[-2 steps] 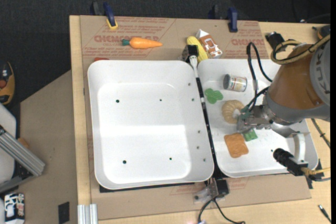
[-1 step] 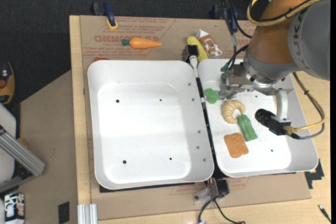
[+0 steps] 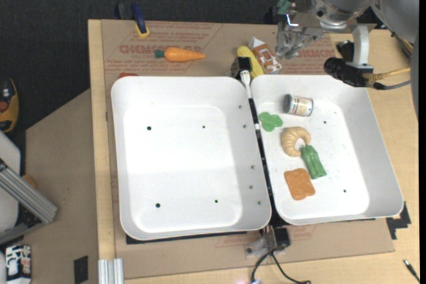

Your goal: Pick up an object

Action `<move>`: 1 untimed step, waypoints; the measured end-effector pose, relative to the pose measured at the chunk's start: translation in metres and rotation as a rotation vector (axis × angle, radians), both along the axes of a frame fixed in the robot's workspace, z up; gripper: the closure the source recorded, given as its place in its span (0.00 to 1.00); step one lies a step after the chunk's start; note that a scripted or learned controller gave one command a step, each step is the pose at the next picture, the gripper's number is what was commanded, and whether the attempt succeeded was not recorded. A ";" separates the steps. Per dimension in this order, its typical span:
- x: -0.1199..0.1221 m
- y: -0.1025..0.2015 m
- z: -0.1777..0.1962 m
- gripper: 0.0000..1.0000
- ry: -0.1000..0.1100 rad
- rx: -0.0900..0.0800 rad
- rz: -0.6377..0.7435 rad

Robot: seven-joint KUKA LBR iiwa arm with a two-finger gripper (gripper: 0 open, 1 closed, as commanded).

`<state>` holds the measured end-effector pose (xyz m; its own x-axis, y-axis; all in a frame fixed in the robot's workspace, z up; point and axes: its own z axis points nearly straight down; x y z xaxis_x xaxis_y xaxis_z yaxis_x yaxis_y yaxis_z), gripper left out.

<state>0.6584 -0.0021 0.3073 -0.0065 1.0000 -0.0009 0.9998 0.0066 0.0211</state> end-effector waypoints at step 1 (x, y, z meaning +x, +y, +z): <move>0.009 0.069 -0.003 1.00 0.016 0.002 -0.001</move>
